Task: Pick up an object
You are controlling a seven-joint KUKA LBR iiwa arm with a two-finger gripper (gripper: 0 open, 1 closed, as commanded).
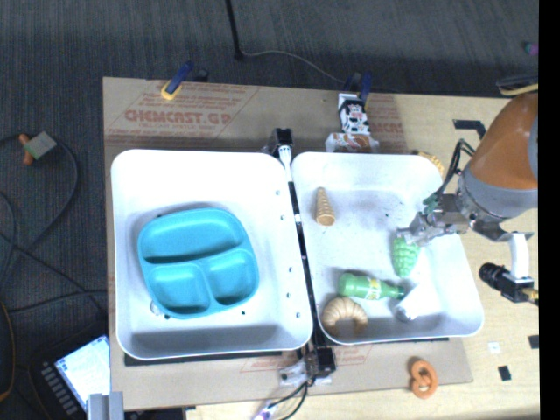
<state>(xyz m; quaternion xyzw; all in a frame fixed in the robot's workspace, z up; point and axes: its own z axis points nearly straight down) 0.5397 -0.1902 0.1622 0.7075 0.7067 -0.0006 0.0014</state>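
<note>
My gripper (pixel 411 237) reaches in from the right over the right bin (pixel 367 169), near its right wall. Directly below its tip lies a light green bumpy toy (pixel 403 256), touching or nearly touching it. A green bottle (pixel 369 287) lies on its side toward the bin's front, beside a brown croissant (pixel 345 315) at the front left. A tan ice-cream cone (pixel 325 206) lies at the back left. A small white object (pixel 412 303) rests near the front right.
The left bin (pixel 131 182) holds a blue divided plate (pixel 198 261). On the bench outside the bins are a small cow figure (pixel 353 117) behind the right bin and an orange ring-shaped toy (pixel 423 377) in front of it.
</note>
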